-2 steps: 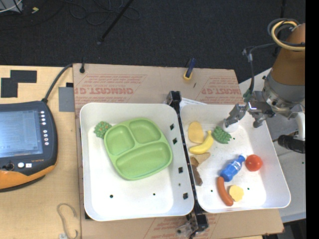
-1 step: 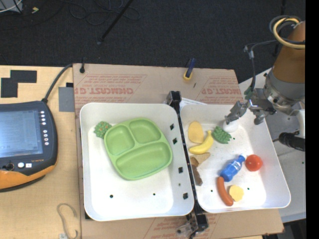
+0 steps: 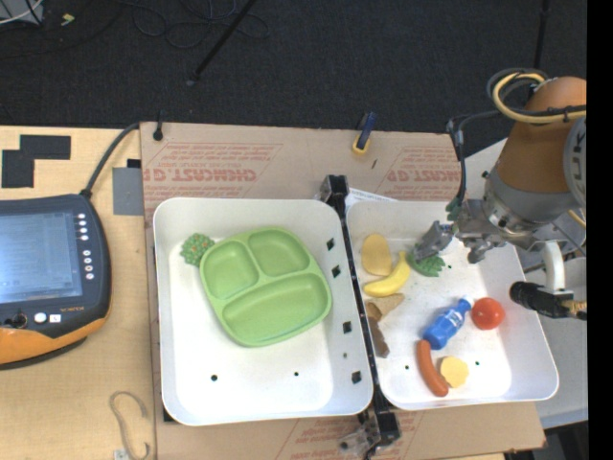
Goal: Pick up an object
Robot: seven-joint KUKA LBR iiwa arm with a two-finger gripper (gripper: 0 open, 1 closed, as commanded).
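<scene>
Over right bin (image 3: 536, 377), gripper (image 3: 433, 247) sits on the broccoli (image 3: 428, 263) beside banana (image 3: 387, 280), finger state unclear, probably not gripping; centre on the floret, descend straight before closing.

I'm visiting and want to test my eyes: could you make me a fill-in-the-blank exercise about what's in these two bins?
1. The divided tray in the left bin is ____ in colour.
2. The tray has ____ compartments.
3. The pincer hangs over the ____ bin.
4. The tomato lies beside a ____ bottle.

Missing words: green; three; right; blue
</scene>
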